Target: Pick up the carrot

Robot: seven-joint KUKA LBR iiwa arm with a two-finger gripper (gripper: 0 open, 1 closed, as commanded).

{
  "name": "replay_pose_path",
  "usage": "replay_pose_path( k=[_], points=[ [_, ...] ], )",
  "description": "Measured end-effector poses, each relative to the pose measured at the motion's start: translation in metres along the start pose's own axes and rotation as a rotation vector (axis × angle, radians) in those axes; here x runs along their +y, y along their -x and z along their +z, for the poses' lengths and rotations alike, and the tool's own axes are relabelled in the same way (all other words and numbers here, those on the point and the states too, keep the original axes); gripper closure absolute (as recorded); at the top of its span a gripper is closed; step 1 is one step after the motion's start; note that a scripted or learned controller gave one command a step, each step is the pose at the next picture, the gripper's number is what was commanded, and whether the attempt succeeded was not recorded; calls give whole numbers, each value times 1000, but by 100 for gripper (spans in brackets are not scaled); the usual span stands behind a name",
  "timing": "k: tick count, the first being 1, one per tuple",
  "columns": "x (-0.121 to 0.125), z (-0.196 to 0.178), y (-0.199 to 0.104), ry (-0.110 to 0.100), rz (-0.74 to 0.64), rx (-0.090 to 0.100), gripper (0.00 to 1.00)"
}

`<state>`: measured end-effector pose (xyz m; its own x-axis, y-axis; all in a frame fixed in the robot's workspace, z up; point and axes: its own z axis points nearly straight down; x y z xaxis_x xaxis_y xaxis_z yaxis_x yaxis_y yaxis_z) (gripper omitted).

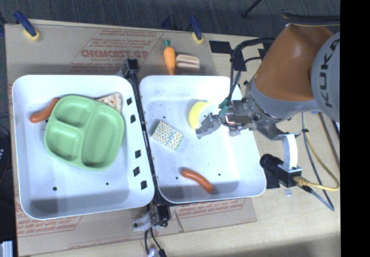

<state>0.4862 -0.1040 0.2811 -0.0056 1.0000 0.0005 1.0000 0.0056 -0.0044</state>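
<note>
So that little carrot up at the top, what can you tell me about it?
The carrot looks like a small plastic toy: an orange tapered body with a green stub of a top. It lies outside both bins, on the cardboard just above the right bin's upper rim, green end pointing away. A tan, layered toy sits right beside it. The hand is nowhere near.

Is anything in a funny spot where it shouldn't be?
Yes. The carrot lies outside both bins, on the bench behind the right bin, beside a small striped block. The gripper hovers inside that bin near a yellow piece.
</note>
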Motion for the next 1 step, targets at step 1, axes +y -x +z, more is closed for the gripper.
replay_pose_path(
  k=[1],
  points=[
    [26,145,-5,-4,162,1,0]
  ],
)
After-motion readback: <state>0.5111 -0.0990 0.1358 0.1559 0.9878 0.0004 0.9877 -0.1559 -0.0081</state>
